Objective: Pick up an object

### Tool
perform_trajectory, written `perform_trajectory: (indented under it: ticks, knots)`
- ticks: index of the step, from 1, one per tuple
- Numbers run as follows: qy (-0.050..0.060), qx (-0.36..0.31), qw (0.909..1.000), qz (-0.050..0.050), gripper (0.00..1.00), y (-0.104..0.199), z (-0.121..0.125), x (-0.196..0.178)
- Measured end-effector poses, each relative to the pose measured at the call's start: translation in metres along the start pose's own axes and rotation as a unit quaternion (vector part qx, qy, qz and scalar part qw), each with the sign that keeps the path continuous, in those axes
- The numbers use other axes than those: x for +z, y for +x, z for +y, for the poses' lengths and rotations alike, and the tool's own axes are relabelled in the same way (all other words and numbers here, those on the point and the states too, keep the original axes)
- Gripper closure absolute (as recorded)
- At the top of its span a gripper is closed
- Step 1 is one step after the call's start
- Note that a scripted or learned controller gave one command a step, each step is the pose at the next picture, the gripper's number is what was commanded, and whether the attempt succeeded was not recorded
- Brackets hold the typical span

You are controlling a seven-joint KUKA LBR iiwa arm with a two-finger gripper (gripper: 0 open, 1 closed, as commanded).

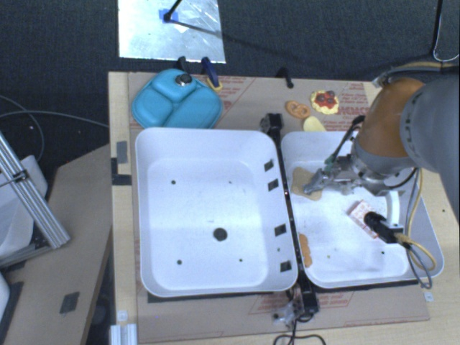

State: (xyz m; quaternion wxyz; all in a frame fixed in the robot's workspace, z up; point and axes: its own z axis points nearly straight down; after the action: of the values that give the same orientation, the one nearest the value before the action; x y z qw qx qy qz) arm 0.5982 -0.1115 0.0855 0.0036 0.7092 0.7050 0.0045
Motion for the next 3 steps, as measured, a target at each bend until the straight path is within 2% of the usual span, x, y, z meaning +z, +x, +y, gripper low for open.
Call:
perform_trajectory:
  ticks: [1, 2, 3]
  knots:
    - [0.0, -0.006, 1.0, -0.001, 0.0, 0.012, 0.07, -0.015]
    - [0.002, -0.005, 1.0, -0.002, 0.0, 0.024, 0.066, -0.002]
    - [-0.002, -0.001, 1.0, -0.001, 0.0, -0.005, -0.049, -0.006]
